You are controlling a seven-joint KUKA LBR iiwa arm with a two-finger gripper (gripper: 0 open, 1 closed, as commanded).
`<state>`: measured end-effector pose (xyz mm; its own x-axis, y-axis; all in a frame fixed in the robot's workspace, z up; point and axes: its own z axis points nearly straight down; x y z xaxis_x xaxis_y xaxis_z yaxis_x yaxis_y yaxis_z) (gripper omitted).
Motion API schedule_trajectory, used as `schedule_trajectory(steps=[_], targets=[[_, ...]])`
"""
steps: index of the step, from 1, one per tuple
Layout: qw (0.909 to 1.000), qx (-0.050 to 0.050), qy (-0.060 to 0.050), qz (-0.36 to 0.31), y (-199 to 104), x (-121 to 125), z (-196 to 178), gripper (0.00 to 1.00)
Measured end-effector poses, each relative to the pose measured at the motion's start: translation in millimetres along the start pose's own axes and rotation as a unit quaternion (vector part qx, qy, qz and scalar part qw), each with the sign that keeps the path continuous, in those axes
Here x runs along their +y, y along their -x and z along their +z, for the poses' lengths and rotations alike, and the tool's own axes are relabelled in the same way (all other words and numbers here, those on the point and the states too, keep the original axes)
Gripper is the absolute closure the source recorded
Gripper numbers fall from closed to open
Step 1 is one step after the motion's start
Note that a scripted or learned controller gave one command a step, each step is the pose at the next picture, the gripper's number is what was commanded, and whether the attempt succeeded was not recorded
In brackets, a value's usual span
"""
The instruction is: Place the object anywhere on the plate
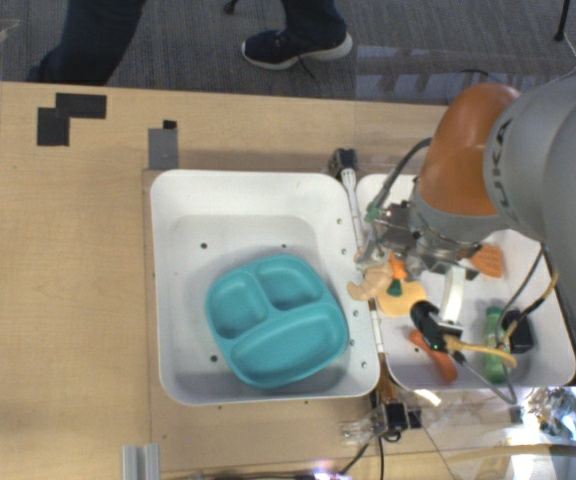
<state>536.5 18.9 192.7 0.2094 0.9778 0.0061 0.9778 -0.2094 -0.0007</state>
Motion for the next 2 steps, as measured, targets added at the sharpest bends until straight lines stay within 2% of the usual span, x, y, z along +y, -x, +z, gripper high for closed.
schedule_trajectory(steps=[1, 2], targets=[[0.9975, -0.001, 0.000, -0.070, -71.2, -27.7, 8.9, 1.00], [0.9977, -0.002, 0.001, -0.067, -67.7, -26.1, 8.3, 0.00]])
